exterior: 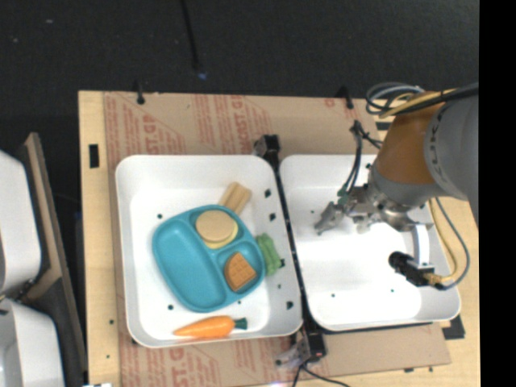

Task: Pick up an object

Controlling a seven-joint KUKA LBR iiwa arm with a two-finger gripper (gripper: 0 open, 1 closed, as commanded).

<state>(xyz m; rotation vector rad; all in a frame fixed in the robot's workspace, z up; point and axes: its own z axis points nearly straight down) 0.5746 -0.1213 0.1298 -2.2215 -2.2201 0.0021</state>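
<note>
Objects for picking lie in the left bin (129, 216): nearest, a toy carrot (208, 326); beyond it a blue divided tray (187, 268) carrying a waffle piece (239, 271) and a round cracker (217, 226). Farther right, over the right bin (363, 297), the claw (343, 216) hangs with fingers spread apart, gripping nothing.

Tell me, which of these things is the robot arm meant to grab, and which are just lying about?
Could be picked up (all in the left bin):
carrot
blue tray
round biscuit
waffle piece
wooden block
green piece

Just there:
right bin, with the gripper over it
cardboard sheet
cables
</note>
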